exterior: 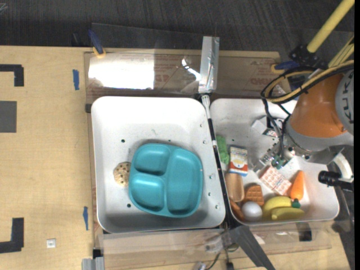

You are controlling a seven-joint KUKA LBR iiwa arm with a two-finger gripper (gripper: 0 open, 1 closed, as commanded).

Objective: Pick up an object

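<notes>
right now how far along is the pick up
Nothing looks picked yet. The gripper is down in the right bin, over the toy food near the red-and-white packet; I can't see anything between its fingers. The grasp and lift are left. The banana and carrot lie in the bin.

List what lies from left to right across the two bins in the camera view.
cookie → teal divided plate → green packet → small carton → hand → carrot
</notes>
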